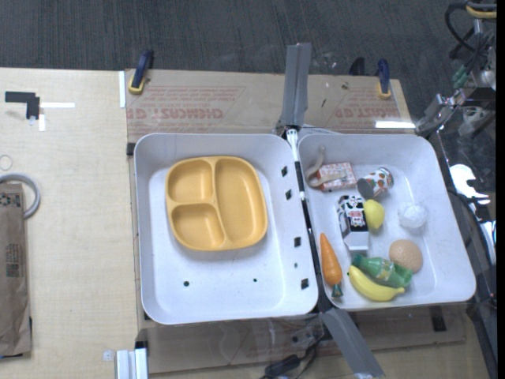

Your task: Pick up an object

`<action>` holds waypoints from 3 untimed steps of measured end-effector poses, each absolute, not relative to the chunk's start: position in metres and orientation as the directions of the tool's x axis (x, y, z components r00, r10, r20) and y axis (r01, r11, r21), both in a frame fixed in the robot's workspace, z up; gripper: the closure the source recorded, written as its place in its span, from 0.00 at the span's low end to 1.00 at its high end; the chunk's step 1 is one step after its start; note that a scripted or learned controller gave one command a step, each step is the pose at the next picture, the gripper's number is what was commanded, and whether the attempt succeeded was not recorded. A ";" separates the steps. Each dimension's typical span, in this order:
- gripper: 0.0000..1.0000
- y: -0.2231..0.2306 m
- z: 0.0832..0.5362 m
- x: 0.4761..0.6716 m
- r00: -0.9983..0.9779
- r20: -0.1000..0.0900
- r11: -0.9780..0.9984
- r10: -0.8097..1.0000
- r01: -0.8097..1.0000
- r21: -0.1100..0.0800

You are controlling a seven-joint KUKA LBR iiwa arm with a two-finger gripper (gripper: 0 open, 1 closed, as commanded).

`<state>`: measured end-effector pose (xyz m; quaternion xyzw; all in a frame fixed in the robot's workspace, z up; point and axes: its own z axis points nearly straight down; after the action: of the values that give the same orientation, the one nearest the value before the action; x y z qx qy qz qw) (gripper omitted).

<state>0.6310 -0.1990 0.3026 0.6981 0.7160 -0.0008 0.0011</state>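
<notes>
On the pale wooden bench, the left white shallow bin (150,235) holds one thing: a yellow plastic plate with three compartments (216,204), lying flat towards the bin's far side. Behind both bins lies a sheet of brown cardboard (213,101) with two blue clamps, one at its left end (142,68) and one near its right end (383,77). The right white shallow bin (442,172) holds the objects to pick from, nine that I can count, one of each: an orange carrot (331,260) along the left wall, a red-and-white packet (335,175), a black-and-white carton (353,218), a small red-and-white cup on its side (376,182), a yellow lemon (373,214) touching the carton, a yellow banana (374,287) near the front wall, a green leafy piece (390,270) lying on the banana, a tan egg (405,255) and a white crumpled ball (412,215). The gripper (444,114) hangs beyond the right bin's far right corner, clear of every object – how wide it stands cannot be told.
</notes>
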 end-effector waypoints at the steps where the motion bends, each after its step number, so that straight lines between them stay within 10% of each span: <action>1: 0.00 -0.148 0.157 0.655 -0.219 -0.001 0.219 0.976 0.976 -0.001; 2: 0.00 -0.141 0.109 0.544 -0.113 -0.004 0.113 0.994 0.993 0.018; 3: 0.00 -0.105 0.106 0.526 0.133 -0.006 -0.133 0.991 0.991 0.035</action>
<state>0.5257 -0.1053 0.1061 0.7526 0.6583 0.0094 0.0153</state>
